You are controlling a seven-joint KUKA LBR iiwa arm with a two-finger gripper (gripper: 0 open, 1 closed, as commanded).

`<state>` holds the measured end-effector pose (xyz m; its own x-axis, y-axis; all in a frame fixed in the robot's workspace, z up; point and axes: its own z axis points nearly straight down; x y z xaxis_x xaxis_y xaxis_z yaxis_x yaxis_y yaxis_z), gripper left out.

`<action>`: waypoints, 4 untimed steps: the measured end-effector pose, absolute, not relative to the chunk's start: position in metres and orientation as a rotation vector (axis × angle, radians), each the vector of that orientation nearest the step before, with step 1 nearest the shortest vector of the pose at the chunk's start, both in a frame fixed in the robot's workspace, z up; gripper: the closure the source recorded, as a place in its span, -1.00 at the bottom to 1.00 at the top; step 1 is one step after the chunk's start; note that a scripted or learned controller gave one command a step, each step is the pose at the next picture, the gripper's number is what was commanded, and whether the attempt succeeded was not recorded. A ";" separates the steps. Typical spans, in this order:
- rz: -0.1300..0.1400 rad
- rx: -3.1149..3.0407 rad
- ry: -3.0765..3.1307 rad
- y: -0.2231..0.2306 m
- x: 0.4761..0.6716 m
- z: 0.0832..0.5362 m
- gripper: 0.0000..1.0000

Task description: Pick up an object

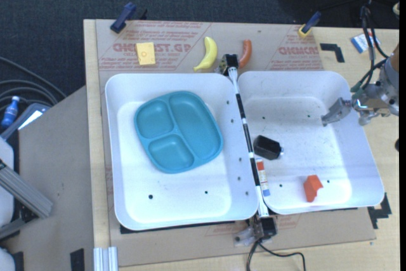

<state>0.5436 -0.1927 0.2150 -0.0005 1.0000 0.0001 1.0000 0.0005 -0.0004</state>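
A small black block [267,148] lies in the right bin [355,155], near its left wall. An orange block [312,187] rests near that bin's front edge. My gripper [336,112] hangs over the right bin's far right part, well apart from both blocks and up-right of the black one. I see nothing held in it. The arm's wrist [379,95] enters at the view's right edge.
The left bin [127,187] holds a blue divided plate [177,131]. Behind the bins, a yellow banana [206,54], an orange-red sausage shape [245,52] and a yellow tag [145,54] lie on the bench. Clamps [122,17] sit at the bench's back edge.
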 end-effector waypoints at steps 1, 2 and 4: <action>0.000 -2.220 -2.220 -0.131 0.497 0.084 -1.00; -0.001 -2.222 -2.224 -0.136 0.604 0.085 -1.00; 0.035 -2.196 -2.204 -0.156 0.659 0.080 -1.00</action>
